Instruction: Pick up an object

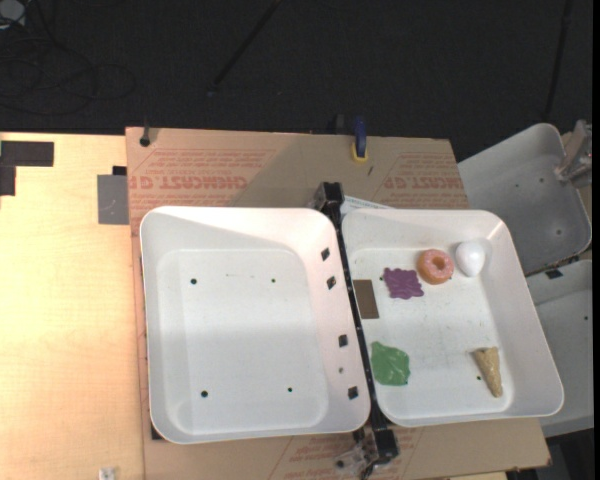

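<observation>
The right bin holds several small objects. A pink-orange doughnut lies near its far side, with a white ball just to its right. A purple flat piece sits left of the doughnut. A green leafy piece lies near the bin's front left. A tan ice-cream cone lies toward the front right.
The left bin stands beside the right one, joined by a black clamp strip. Both rest on a cardboard sheet on the wooden bench. A grey metal plate sits at the far right.
</observation>
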Robot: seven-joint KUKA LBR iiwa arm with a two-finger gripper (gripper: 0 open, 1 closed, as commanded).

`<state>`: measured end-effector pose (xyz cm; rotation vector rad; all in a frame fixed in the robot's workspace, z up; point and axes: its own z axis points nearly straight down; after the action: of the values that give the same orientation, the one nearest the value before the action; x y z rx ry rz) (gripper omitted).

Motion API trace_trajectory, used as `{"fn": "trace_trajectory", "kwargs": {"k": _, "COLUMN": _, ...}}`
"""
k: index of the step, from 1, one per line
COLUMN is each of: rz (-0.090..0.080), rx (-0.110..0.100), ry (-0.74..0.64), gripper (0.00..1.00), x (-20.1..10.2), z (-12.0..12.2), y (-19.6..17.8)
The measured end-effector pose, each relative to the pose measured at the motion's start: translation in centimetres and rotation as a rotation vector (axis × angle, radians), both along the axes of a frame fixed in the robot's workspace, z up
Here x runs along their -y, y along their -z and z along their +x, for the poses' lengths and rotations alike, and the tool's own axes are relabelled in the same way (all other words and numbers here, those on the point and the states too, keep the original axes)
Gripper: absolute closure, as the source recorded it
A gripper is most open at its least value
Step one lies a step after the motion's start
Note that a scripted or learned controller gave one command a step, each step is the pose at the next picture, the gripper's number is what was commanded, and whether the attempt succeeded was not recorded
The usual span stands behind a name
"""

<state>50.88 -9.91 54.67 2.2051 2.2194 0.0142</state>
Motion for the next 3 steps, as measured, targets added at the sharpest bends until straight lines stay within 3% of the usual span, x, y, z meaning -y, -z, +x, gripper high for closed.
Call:
{"fn": "trace_trajectory", "kwargs": {"k": 1, "rz": 0.005, "rx": -0.030, "ry": 0.002, "gripper": 1.00, "x": -4.4, "z": -1.0, "y": 11.7}}
{"fn": "trace_trajectory", "kwargs": {"k": 2, "rz": 0.002, "rx": -0.023, "ry": 0.014, "gripper": 1.00, "x": 3.9, "z": -3.5, "y": 17.4}}
{"fn": "trace_trajectory", "kwargs": {"k": 3, "rz": 0.001, "rx": 0.001, "ry": -0.002, "gripper": 1.00, "x": -2.0, "z": 0.4, "y": 1.5}}
